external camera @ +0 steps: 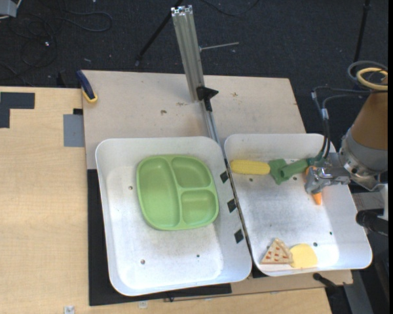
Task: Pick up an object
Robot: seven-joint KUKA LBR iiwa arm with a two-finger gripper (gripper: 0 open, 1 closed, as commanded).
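Note:
In the right bin (295, 237) a yellow corn cob (250, 168) lies near the far left, with a green toy piece (291, 169) just right of it. An orange carrot-like piece (318, 197) shows by the bin's right side. A pizza slice (276, 254) and a yellow piece (304, 256) lie at the near edge. My gripper (316, 180) hangs low over the right bin's far right part, right beside the green piece and just above the orange piece. Nothing is visibly held.
The left bin (157, 254) holds a green divided plate (178, 192). An upright aluminium post (188, 51) stands behind the bins. The arm's orange-banded wrist (370, 129) fills the right side over the right bin's edge.

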